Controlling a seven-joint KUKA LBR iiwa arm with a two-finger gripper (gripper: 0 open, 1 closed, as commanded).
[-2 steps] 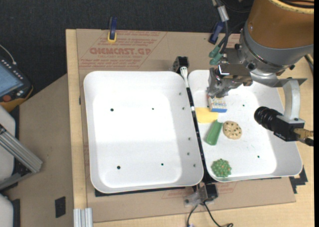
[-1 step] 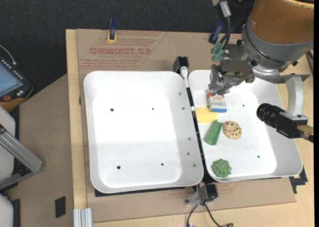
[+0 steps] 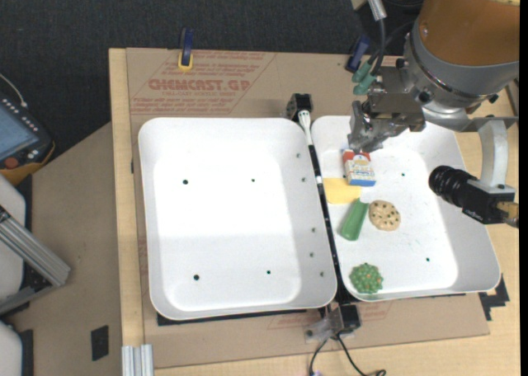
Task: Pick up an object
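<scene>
Right bin (image 3: pixel 462 279), near edge: green broccoli (image 3: pixel 366 277). Further in, cookie (image 3: pixel 384 215) with green cylinder (image 3: pixel 354 220) just left of it, then yellow block (image 3: pixel 339 190) by the left wall. Small carton (image 3: pixel 360 169) sits just beyond the block, toward the far left corner. Gripper (image 3: pixel 360 150) is right over the carton, touching its top; jaws can't be made out. Left bin (image 3: pixel 165 226) alongside.
</scene>
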